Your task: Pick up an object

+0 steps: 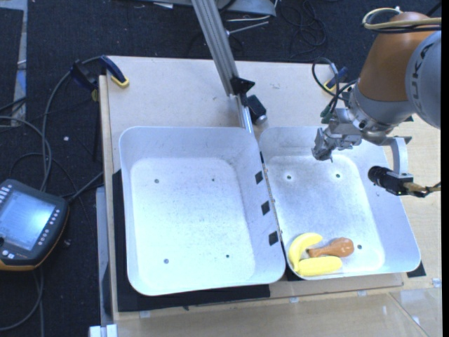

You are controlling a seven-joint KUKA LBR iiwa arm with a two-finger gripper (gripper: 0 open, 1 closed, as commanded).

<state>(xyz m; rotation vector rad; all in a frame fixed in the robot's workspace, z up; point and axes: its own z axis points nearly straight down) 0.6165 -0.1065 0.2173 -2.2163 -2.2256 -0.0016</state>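
low in the frame, near the bottom edge of the right bin [393, 223], lie the only loose things: a yellow banana [303, 243] curved along the bin's lower left corner, a second yellow piece [320, 265] lying just below it, and a brown drumstick-shaped toy [331, 247] resting against both, its rounded end toward the right. all three touch or nearly touch one another.

the left bin [186, 209] sits beside it, the two bins' rims overlapping along the middle of the frame, where small black marks run down the seam. both stand on a pale wooden tabletop [175, 90].

the gripper [322, 153] hangs over the upper part of the right bin, well apart from the toys. it is small and dark against the white floor, and whether it is spread or closed cannot be told; nothing shows in it. above it the arm [396, 62], orange-banded, comes in from the upper right of the frame.

a slanted aluminium rail [217, 37] crosses the top centre down to the bins' seam. a blue and yellow clamp [112, 72] grips the tabletop's upper left corner. a teach pendant [28, 220] lies on the dark floor at the left edge.
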